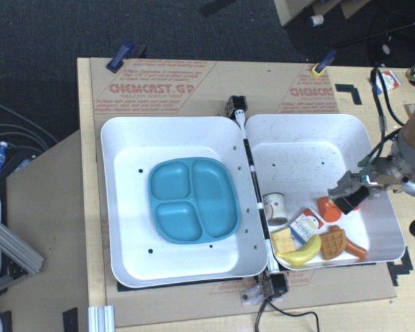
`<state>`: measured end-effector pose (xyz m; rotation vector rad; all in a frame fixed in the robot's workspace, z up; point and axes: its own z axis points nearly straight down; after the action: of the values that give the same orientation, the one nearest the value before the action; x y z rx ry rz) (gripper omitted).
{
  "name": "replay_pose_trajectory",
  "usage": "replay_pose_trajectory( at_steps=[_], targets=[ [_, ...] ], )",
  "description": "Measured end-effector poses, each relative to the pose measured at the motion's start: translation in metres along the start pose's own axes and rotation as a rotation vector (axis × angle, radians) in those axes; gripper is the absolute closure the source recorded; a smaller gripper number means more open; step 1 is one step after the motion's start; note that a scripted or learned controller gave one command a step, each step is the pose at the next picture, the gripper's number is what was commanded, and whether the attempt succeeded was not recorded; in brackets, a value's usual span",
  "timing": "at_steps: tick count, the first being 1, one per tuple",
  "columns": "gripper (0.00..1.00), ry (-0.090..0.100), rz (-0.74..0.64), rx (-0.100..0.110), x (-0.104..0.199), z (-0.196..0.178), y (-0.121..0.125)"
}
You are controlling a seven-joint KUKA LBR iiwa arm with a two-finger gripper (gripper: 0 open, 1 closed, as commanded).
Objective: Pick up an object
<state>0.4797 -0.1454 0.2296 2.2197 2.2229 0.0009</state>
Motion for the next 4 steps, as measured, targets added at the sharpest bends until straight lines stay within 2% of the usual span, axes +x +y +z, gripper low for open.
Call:
replay_pose_trajectory(
  at_steps=[1, 2, 3, 4],
  targets=[
    [1.0, 0.002, 0.0, 0.003, 0.091, -0.001, 0.006],
    [1.0, 0.0, 0.0, 0.001, 0.147, -0.025, 0.0],
    [1.0, -0.001, 0.001, -0.001, 0.128, -0.028, 0.116],
    [1.0, 0.0, 0.002, 0.003, 0.084, -0.036, 0.057]
  ],
)
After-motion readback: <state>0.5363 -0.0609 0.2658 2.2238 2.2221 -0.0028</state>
